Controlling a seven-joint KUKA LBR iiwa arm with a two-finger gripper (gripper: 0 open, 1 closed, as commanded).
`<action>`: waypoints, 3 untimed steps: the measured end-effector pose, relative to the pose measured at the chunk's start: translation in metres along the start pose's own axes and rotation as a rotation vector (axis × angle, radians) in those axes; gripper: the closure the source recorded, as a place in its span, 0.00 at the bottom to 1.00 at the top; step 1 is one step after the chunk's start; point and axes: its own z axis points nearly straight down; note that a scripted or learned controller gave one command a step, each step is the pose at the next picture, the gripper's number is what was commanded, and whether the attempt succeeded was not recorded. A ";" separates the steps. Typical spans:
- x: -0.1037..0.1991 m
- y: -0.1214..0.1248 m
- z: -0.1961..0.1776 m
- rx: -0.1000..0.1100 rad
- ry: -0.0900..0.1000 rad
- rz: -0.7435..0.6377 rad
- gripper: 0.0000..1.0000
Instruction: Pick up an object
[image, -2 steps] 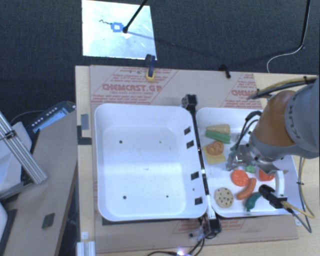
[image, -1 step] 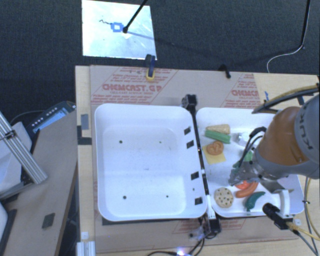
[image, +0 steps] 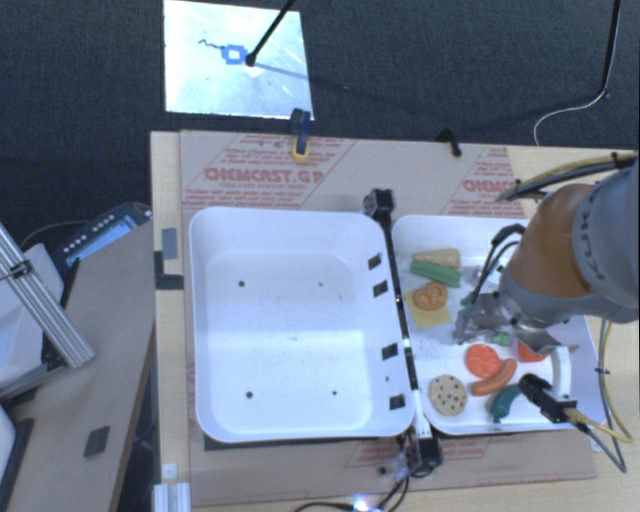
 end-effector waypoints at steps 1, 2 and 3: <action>0.007 -0.035 0.009 0.004 0.001 0.004 1.00; 0.007 -0.033 -0.002 0.001 0.001 0.003 1.00; -0.038 0.057 0.009 -0.005 -0.003 0.000 1.00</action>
